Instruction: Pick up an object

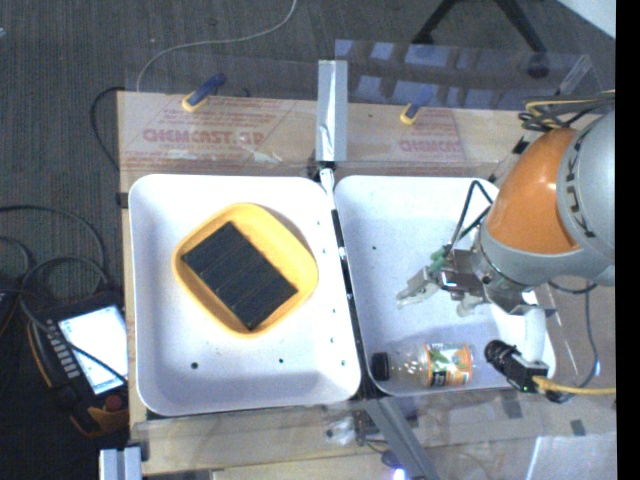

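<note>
Both bins are looking like smooth matt white plastic; the bottle is showing clear plastic, the dish glossy yellow plastic.

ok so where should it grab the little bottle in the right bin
Probably across the bottle's clear middle, coming straight down. It lies on its side along the right bin's near wall, black cap pointing left, so fingers should close across its width.
</note>
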You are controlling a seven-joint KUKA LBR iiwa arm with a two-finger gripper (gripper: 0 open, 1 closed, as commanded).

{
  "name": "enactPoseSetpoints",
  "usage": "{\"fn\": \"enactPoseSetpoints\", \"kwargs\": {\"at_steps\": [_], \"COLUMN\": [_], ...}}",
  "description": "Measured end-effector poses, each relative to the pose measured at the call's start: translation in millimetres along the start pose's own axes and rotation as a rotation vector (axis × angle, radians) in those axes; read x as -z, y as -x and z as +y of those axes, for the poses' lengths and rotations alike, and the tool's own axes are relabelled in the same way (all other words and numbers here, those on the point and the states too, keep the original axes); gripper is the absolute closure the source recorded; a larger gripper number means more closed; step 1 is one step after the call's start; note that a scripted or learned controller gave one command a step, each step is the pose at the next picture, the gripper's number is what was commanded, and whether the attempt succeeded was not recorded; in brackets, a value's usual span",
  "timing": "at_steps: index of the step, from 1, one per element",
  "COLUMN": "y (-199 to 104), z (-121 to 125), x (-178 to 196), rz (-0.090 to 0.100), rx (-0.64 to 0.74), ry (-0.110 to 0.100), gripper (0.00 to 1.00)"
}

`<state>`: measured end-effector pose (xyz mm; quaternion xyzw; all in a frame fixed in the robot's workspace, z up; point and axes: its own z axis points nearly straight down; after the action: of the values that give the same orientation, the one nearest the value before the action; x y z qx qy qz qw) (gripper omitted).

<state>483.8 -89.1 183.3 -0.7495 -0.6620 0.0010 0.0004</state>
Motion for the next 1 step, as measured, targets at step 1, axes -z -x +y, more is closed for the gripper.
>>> {"fn": "enactPoseSetpoints", "kwargs": {"at_steps": [1], "y": [33.0], "z": [3.1], "x": [-42.3], "rz": [0.000], "rx": [0.137], "ry": [-0.002], "gripper": [0.00]}}
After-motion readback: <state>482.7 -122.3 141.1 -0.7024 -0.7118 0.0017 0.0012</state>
